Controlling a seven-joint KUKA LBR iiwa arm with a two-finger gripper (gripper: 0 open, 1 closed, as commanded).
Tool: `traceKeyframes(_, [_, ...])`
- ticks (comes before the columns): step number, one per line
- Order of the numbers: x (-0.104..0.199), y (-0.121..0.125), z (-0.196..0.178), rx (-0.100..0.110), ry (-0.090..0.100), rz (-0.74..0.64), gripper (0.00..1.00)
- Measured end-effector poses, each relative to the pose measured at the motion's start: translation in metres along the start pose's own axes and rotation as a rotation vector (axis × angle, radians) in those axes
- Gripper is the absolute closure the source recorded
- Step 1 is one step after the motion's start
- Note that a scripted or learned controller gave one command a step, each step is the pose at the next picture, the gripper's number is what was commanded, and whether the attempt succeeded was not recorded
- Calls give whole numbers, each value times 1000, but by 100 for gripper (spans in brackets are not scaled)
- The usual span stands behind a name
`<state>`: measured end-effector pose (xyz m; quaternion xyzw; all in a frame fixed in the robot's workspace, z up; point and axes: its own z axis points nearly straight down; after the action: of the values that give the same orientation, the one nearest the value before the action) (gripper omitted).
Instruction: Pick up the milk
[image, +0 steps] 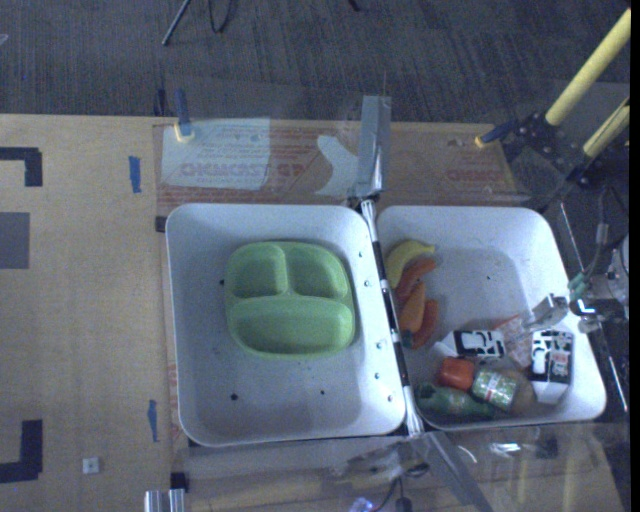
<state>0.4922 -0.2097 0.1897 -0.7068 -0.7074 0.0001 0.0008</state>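
Camera view: milk carton (481, 343) lies flat, rt bin (480, 270), long axis left-right; 2nd carton (552, 357) axis top-bottom.

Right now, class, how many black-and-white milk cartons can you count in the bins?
2. One milk carton lies in the middle of the right bin; the other milk carton lies by its right wall. Clutter might hide more.

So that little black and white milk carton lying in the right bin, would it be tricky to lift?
Probably not heavy: the milk carton looks small beside the banana. Its flat sides suggest it won't roll and should suit a claw's pinch. It lies close to a wrapper and a jar, so neighbours may get nudged.
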Motion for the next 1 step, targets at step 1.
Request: traceKeyframes(1, [-13, -4, 16, 2, 2, 208, 0])
